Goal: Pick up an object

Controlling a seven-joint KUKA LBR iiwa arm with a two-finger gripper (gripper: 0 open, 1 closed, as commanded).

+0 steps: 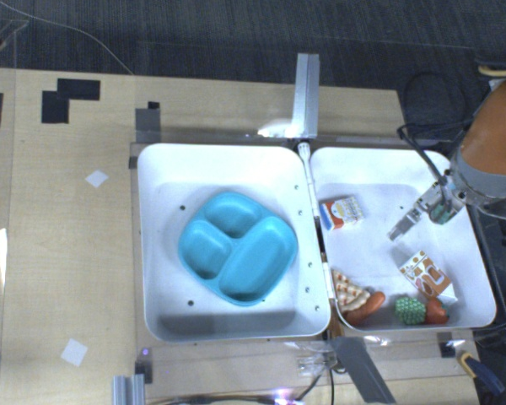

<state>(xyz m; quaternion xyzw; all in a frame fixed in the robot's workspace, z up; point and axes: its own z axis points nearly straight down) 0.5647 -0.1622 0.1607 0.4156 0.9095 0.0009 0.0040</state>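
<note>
The right bin (pixel 379 160) holds a small red-and-white carton (pixel 341 211) near its left wall. A brown-and-white packet (pixel 426 274) lies toward the front right. Along the front edge sit a waffle-like piece (pixel 346 288), a sausage (pixel 365 305), a green knobbly item (pixel 410 310) and a red item (pixel 438 312). My gripper (pixel 403 225) hangs over the bare middle of this bin, between the carton and the packet and apart from both. Nothing is seen in its grasp.
The left bin (pixel 156 226) contains a blue divided plate (pixel 238 247). A metal post (pixel 307 95) rises behind the divider between the bins. Black cables (pixel 426 108) loop behind the right bin, and the arm's orange band (pixel 497 133) is at the right.
</note>
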